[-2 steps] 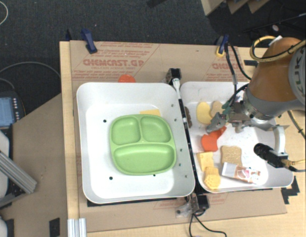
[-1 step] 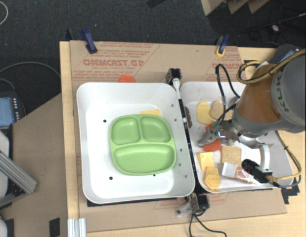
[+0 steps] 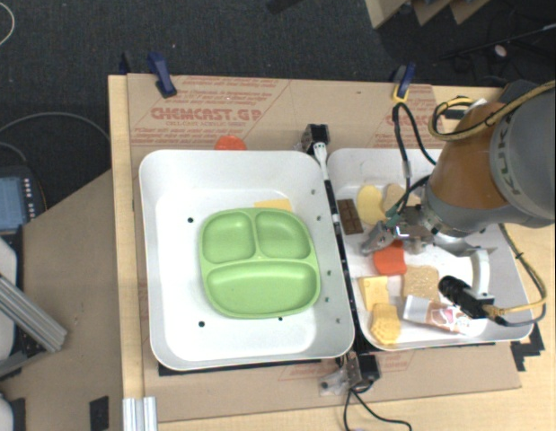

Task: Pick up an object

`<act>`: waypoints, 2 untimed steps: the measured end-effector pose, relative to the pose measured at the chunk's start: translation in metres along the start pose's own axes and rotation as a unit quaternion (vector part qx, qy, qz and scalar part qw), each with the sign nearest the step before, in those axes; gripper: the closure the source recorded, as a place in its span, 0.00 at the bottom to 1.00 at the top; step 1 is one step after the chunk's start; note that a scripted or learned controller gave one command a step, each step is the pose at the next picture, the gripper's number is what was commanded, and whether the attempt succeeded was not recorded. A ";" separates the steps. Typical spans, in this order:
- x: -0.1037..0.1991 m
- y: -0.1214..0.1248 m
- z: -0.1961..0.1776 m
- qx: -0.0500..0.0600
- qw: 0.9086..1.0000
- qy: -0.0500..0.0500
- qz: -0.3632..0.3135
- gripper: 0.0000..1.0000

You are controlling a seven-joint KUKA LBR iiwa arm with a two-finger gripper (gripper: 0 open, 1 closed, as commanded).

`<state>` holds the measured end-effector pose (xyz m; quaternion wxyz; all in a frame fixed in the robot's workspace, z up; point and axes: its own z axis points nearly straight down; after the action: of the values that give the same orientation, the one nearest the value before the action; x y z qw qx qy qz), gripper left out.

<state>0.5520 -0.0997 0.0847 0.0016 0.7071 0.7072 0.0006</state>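
Over the right bin's (image 3: 520, 330) middle, your gripper (image 3: 392, 233) hangs just above the orange block (image 3: 390, 260); fingers apart, holding nothing.

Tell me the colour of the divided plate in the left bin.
Light green; the divided plate shows plainly in the camera view.

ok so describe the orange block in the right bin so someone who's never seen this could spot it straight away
Start at the right-hand white bin, the one crowded with small play-food pieces, where the arm reaches in. Just below the gripper, near the middle of that bin, lies the orange block. It is the one bright orange-red piece there; its neighbours are pale yellow, tan or brown.
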 end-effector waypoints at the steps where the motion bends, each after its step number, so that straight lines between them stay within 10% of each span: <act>1: 0.000 0.000 -0.010 -0.001 1.000 0.000 0.001 1.00; 2: 0.000 0.000 -0.010 0.000 1.000 0.000 0.001 0.00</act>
<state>0.5516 -0.0996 0.0944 0.0019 0.7077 0.7065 0.0009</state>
